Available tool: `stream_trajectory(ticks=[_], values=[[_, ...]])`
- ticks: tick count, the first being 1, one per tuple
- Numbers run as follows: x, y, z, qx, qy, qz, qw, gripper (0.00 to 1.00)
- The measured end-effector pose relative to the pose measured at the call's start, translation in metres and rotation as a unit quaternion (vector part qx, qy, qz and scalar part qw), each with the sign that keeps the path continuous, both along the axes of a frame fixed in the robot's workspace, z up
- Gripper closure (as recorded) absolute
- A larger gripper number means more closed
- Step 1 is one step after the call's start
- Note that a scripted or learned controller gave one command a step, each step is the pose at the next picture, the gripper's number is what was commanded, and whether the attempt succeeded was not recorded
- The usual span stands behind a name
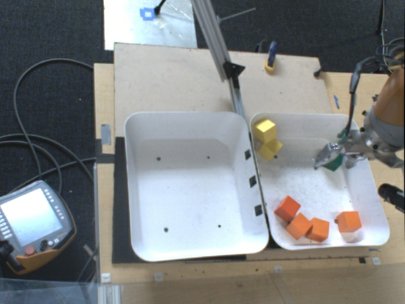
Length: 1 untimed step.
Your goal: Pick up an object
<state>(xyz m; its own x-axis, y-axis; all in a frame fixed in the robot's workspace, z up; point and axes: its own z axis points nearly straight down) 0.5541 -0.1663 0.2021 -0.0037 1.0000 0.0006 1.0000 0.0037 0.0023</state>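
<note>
Pincer (330, 158) hovers over right bin (304, 128) holding yellow (266, 138) and orange blocks (310, 223).

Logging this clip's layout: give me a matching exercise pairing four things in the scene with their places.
Things:
1. yellow blocks
2. orange blocks
3. gripper
4. teach pendant

Places:
A. floor, left of the bench
B. right bin's near end
C. right bin's far-left corner
D. over the right bin's right side

Pairs: 1-C, 2-B, 3-D, 4-A
</note>
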Motion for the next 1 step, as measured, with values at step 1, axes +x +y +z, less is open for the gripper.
stream_trajectory(ticks=[1], values=[[0.0182,-0.0191,0.1371,-0.0025,-0.005,0.001,1.0000,0.00]])
